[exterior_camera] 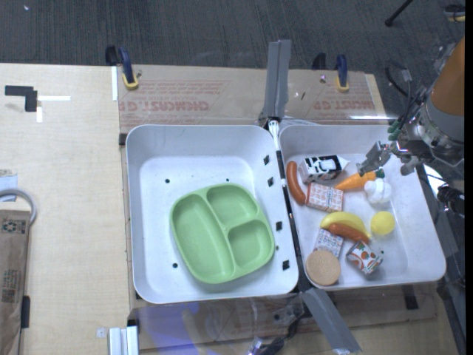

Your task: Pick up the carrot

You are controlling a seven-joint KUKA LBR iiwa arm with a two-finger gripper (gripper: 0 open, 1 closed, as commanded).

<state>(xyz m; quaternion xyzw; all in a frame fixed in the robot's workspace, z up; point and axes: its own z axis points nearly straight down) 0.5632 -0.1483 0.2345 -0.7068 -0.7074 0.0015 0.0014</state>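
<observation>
The carrot point(353, 182) is small and orange and lies in the right bin point(421, 268), near its back, pointing left. Its thick end is next to a white object point(378, 191). My gripper point(392, 161) hangs over the bin's back right part, just above and to the right of the carrot's thick end. It is open, with one finger point(377, 156) close over the carrot and nothing between the fingers.
Around the carrot lie a black-and-white carton point(323, 166), a red sausage point(296, 182), a pink pack point(325, 197), a banana point(344, 219), a lemon point(382, 223), a cookie point(323, 267) and a small carton point(364, 258). A green divided plate point(223, 231) sits in the left bin point(148, 198).
</observation>
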